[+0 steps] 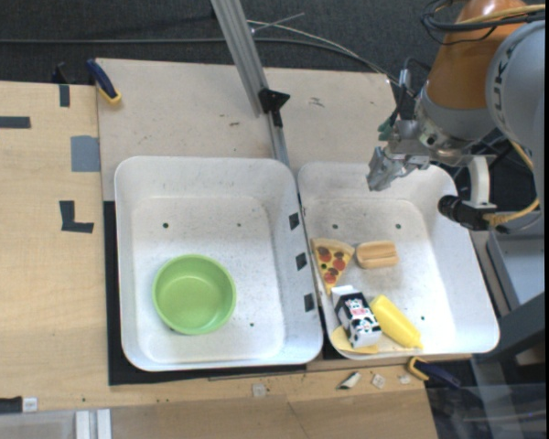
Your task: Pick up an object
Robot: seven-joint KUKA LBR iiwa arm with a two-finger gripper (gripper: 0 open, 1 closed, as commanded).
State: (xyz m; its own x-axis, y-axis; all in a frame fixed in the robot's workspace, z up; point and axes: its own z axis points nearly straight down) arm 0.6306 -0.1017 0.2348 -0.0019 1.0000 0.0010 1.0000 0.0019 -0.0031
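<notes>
Presently, right-hand shallow white bin (pixel 457 273): one flat pizza-slice toy (pixel 331 260), one tan bread-roll toy (pixel 376 255), one black-and-white carton (pixel 356 315), one yellow corn-shaped piece (pixel 395 323), all lying near the front. Left-hand shallow white bin (pixel 137 245): one round green plastic bowl (pixel 194 294). Grey claw (pixel 382 178) hangs over the right bin's back rim, nothing visibly in it; how wide it stands I cannot tell.

The bowl (pixel 194 293) is lime green against the speckled white left bin (pixel 137 186). In the right bin (pixel 457 323), a black-and-white cow-patterned carton (pixel 356 315) sits beside a yellow banana (pixel 395 324), a tan bread roll (pixel 376 254), and an orange pizza slice (pixel 330 262) dotted red.
</notes>
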